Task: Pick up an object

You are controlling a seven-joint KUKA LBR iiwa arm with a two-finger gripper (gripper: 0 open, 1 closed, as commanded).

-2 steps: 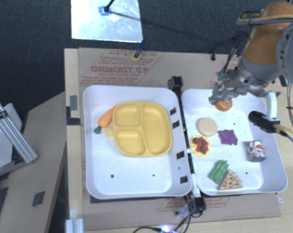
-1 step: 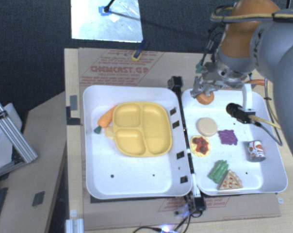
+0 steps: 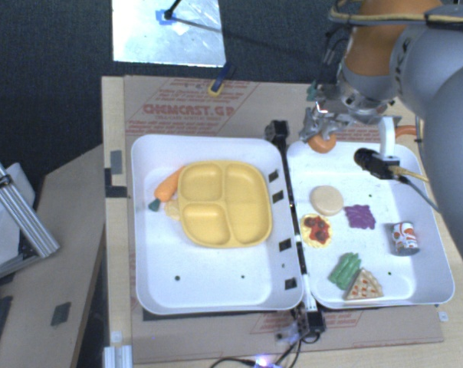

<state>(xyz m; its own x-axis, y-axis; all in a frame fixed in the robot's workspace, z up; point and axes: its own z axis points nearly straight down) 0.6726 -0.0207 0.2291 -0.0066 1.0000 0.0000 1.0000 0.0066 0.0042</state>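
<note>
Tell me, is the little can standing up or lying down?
Lying down. The can rests on its side on the floor of the right bin, with one round end facing the camera.

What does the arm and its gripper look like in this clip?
The arm is bulky, with rounded light grey casings and a glossy orange band above the wrist. Thin dark and yellowish cables loop near that band. The gripper is a small metallic grey assembly below the wrist.

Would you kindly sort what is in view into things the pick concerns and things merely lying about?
In play:
claw
orange piece at the claw

Lying about:
yellow tray
carrot
beige disc
purple piece
can
pizza slice
</note>
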